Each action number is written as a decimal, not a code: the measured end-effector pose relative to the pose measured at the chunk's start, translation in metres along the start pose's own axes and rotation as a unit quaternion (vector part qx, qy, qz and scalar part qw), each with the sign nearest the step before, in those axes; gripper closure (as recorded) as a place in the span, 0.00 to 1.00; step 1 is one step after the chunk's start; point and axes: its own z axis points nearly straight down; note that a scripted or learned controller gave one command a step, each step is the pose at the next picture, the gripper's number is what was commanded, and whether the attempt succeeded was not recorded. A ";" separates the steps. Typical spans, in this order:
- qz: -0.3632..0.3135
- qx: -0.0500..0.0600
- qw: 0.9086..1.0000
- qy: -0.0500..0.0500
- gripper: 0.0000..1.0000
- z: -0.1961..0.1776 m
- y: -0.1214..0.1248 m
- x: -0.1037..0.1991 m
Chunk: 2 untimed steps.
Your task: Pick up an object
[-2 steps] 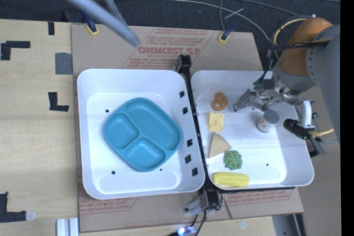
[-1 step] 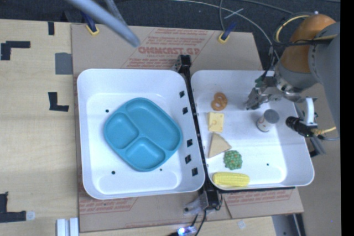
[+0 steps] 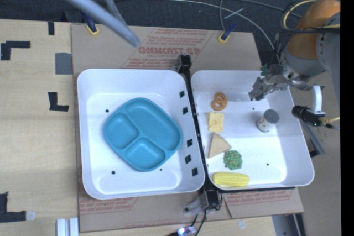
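In the right bin (image 3: pixel 296 166), along its left side, lie a pretzel (image 3: pixel 219 101), a yellow cheese square (image 3: pixel 216 121), a tan wedge (image 3: pixel 218 145), broccoli (image 3: pixel 233 160) and corn (image 3: pixel 230 179). A grey cylinder (image 3: pixel 269 119) stands further right. The gripper (image 3: pixel 258 91) hovers over the bin's upper right; claw state: cannot tell. The left bin (image 3: pixel 88 119) holds a blue tray (image 3: pixel 142 133).

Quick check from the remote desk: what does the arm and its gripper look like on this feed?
The grey KUKA arm enters from the right, with a rounded orange band above the wrist and thin cables looping behind it. The wrist is pale grey metal, ending in a small dark grey two-finger gripper over the right white bin.
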 end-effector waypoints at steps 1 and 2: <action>0.000 -0.001 1.000 0.000 1.00 -0.046 0.006 0.007; 0.000 -0.001 1.000 0.000 1.00 -0.100 0.007 0.007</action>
